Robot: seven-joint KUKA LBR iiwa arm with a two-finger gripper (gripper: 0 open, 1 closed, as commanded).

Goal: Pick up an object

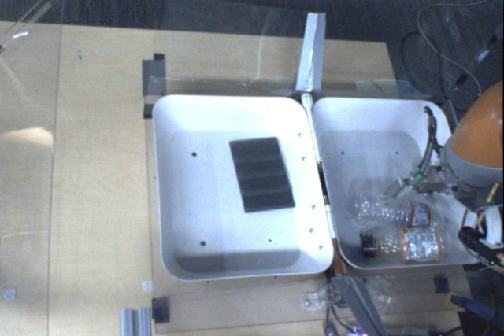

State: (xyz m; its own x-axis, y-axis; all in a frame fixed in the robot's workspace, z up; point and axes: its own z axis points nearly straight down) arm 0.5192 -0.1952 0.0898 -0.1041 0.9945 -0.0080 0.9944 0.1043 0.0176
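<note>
Reaching in from the right, the arm's claw (420,183) hangs low over the right white bin (354,130), just above a crumpled clear plastic bottle (378,208). Whether anything sits in the claw, or how wide it stands, I cannot tell; cables and the wrist blur it. The grey arm with its orange band (482,134) covers the bin's right rim.

Just near of the claw lies a small clear bottle with an orange label and black cap (402,244), on its side, cap pointing left. Both bottles are close together near the bin's near edge. Farther left, the left white bin (181,169) holds a flat dark ribbed rectangular pad (262,174), well apart from the claw.

Judging by this, the risk is a slip: smooth, crushable plastic could squirt out of the closing claw, or the claw could nudge one bottle into the other.
</note>
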